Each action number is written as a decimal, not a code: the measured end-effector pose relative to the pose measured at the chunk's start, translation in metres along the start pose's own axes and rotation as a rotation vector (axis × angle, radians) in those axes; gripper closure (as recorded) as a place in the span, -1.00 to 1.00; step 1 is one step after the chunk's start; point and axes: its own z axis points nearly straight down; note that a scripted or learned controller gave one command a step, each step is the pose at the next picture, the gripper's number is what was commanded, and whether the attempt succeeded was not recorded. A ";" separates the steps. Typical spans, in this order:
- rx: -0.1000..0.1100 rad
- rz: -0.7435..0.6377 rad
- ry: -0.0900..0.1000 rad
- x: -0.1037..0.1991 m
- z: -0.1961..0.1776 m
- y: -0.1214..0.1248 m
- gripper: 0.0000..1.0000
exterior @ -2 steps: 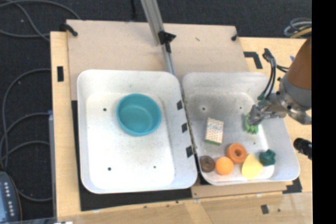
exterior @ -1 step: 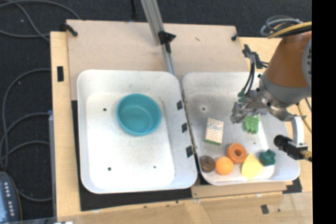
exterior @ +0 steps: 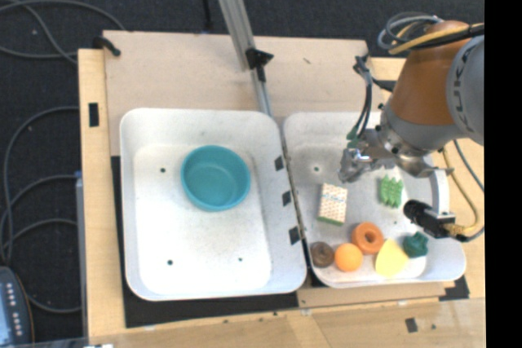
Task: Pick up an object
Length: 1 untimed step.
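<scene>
Teal bowl (exterior: 215,177), orange ball (exterior: 348,257), yellow lemon (exterior: 391,259), green-checked white box (exterior: 332,203).

Teal bowl (exterior: 215,177) glossy plastic; white bins (exterior: 147,143) matt, speckled; bench (exterior: 175,69) bare wood.

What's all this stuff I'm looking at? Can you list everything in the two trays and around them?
Bins: 2, white, side by side on the bench, left and right.
Bowl: 1, teal, left bin, upper middle.
Packet: 1, cream with green print, right bin, centre left.
Green block: 1, light green, right bin, beside the arm.
Orange ring: 1, orange, right bin, lower part.
Orange ball: 1, orange, near front rim.
Brown disc: 1, brown, front left corner of right bin.
Yellow piece: 1, yellow, front rim.
Dark green piece: 1, right of the yellow piece.
Metal post: 1, grey, behind the bins.
Arm: 1, grey and orange, over the right bin.
Gripper: 1, metallic, above the packet.
</scene>
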 end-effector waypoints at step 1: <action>0.001 0.000 0.000 0.047 -0.001 0.004 1.00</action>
